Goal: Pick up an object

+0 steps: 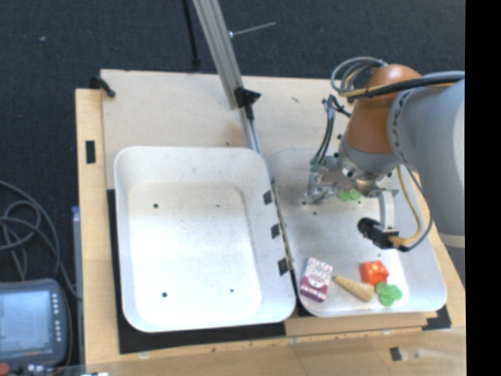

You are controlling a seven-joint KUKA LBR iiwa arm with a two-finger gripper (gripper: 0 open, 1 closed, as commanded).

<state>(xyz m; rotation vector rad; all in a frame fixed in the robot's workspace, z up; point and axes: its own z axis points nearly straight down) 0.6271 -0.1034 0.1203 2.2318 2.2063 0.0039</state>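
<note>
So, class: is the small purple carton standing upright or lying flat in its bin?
Lying flat. The carton shows its broad printed face to the overhead camera, resting on the right bin's floor beside the cone.

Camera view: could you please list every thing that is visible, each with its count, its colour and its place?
shallow white plastic bins: 2, white, side by side on the bench; left bin, right bin
small purple and white carton: 1, purple and white, near front edge of right bin
tan cone-shaped object: 1, tan, right of the carton
orange-red block: 1, orange-red, front right of right bin
green lumpy object: 1, green, just in front of the orange-red block
small green object: 1, green, under the wrist, partly hidden
wooden bench: 1, light tan, under both bins
metal pole: 1, silver, slanting behind the bins
screen device: 1, grey, lower left floor
robot arm: 1, grey with orange band, over right bin
</note>
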